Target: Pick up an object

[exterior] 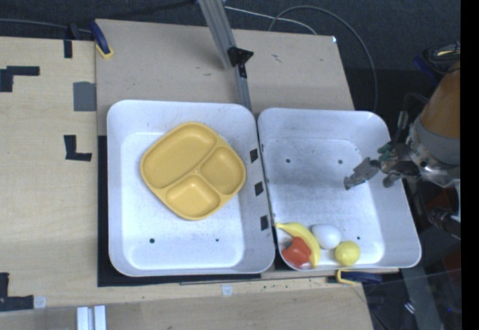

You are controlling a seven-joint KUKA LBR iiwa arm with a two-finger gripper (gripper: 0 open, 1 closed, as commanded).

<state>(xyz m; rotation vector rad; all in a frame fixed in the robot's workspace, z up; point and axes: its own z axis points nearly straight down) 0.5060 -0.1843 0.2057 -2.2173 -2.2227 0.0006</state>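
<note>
While the tool [374, 168] hangs over the right side of the right bin [314, 126], the small things sit close together at the near edge of that bin. There is a yellow banana [301, 233], a red thing [297, 251], a white egg [326, 235] and a yellow ball [346, 252]. I cannot tell if the tool is open or closed. I think the yellow ball is the best pick, since it sits at the end of the bunch. The tool should come straight down so it does not bump the egg. The left bin [127, 246] holds a yellow tray [193, 170]. The red thing is partly hidden by the banana.
</note>
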